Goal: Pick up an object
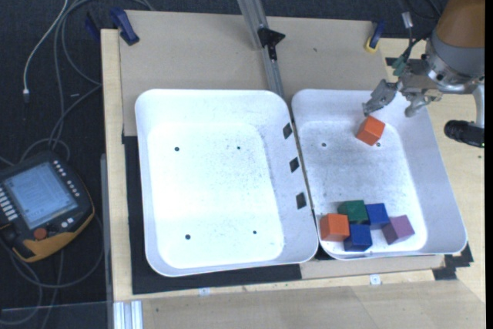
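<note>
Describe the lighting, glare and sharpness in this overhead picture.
Camera view: even light, soft shadows; left bin floor glares near-white, washing out detail; orange cube below the gripper looks slightly soft; cluster of blocks at the right bin's near edge stays fairly crisp.

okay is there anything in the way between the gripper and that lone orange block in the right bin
Nothing visible. The gripper sits just up and right of the lone orange block, with only bare right bin floor around it. The other blocks are clustered at the bin's near end, well away.
</note>
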You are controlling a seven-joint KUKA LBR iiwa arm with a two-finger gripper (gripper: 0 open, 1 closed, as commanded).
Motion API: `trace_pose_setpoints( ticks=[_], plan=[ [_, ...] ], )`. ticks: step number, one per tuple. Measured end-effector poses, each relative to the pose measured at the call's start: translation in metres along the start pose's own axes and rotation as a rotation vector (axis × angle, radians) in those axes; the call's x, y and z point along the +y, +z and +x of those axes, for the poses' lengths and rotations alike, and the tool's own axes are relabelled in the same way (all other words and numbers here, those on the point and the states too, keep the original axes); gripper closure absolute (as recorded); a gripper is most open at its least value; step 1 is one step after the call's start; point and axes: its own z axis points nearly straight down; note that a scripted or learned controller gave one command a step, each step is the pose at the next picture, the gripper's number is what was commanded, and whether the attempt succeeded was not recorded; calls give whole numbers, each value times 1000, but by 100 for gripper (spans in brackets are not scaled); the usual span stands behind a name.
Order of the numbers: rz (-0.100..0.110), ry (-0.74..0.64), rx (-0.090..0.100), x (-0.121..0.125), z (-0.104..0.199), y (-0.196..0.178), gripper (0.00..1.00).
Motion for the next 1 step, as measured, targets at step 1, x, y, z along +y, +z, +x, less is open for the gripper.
trace_pose_setpoints(
  ticks=[1],
  plan=[
    [5,3,1,18,-44,123,0]
  ],
)
